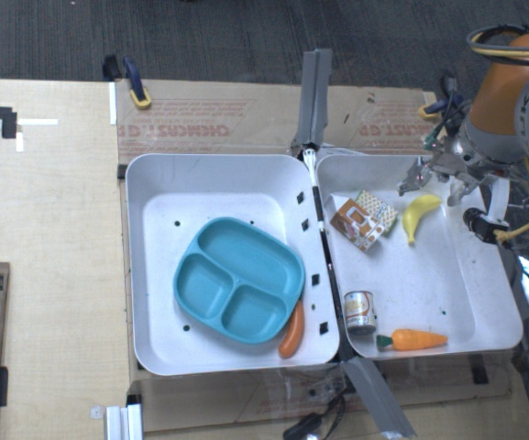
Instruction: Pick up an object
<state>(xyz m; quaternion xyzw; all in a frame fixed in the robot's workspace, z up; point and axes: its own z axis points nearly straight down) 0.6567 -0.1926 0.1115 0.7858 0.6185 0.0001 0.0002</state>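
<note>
We see two white bins side by side across the middle of the frame: the left bin (145, 273) holds the largest thing, a blue divided plate (237, 280), with an orange sausage (291, 330) lying just beside its lower right edge. The plate is stiff, broad and shallow, so we judge it awkward for a two-finger grip unless taken by its rim. In the right bin (466, 282), going down in size, lie a patterned snack packet (363, 219) toward the upper left, a yellow banana (419, 214) just right of it, a carrot (413, 340) along the lower wall and a small can (359, 311) at the lower left. The arm (507, 90) comes in at the upper right of the frame, and the gripper (440, 180) hangs over the top of the right bin, just above the banana; it carries nothing that we can see, and we cannot tell how it is set. The banana looks the nearest candidate. If it is a toy, as it seems, it should be light, fairly stiff and smooth, and we would take it across the middle of its curve, where it is thickest and least likely to roll out. The packet is probably soft and crumply, the can hard, round and slippery, the carrot tapered, best held at its thick end.
</note>
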